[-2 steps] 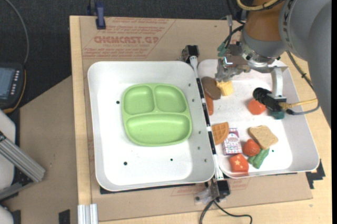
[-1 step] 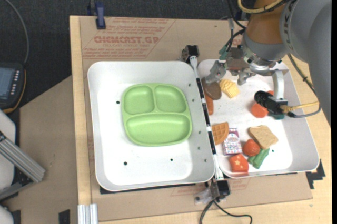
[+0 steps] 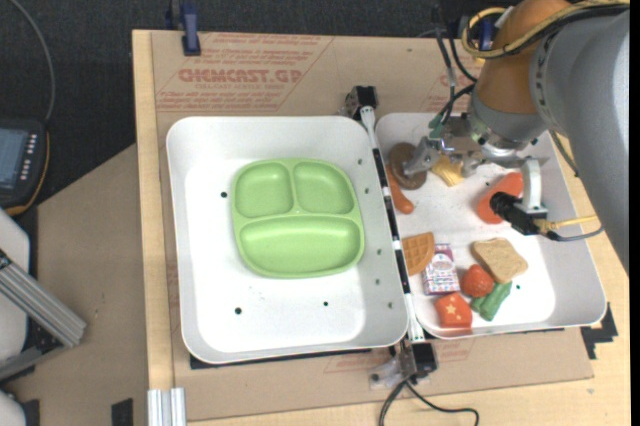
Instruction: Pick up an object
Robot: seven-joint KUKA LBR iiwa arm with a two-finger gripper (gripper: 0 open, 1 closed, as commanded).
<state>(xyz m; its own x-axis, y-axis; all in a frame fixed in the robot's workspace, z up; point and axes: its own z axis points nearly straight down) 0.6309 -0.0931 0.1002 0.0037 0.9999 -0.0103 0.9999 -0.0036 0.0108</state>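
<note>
arm: grey KUKA arm with orange band (image 3: 520,64) reaches in from the right, wrist low over the upper part of the right bin
gripper: two-finger gripper (image 3: 447,151) points down into the right bin's upper left area, just above a pale yellow wedge-shaped piece (image 3: 449,173)
jaws: cannot tell whether apart or together, wrist body hides them; nothing visibly between them
right bin: shallow white bin (image 3: 570,284) holds all the loose items
near gripper: round brown disc-like item (image 3: 404,159) just left of the gripper; orange carrot-shaped piece (image 3: 401,197) below it along the bin's left wall
right side: orange-red round item (image 3: 497,204) beside a black part of the arm's fitting
lower group: tan waffle-patterned cracker (image 3: 418,251), small pink-and-white carton (image 3: 438,272), brown bread slice (image 3: 499,260), red tomato-like piece (image 3: 478,281), green pepper-like piece (image 3: 494,300), red-orange chunk (image 3: 453,311), all close together, some touching
left bin: shallow white bin (image 3: 200,304) holds a light green three-compartment plastic plate (image 3: 297,218), centred
bench: tan cardboard-covered bench (image 3: 240,74) under both bins
</note>
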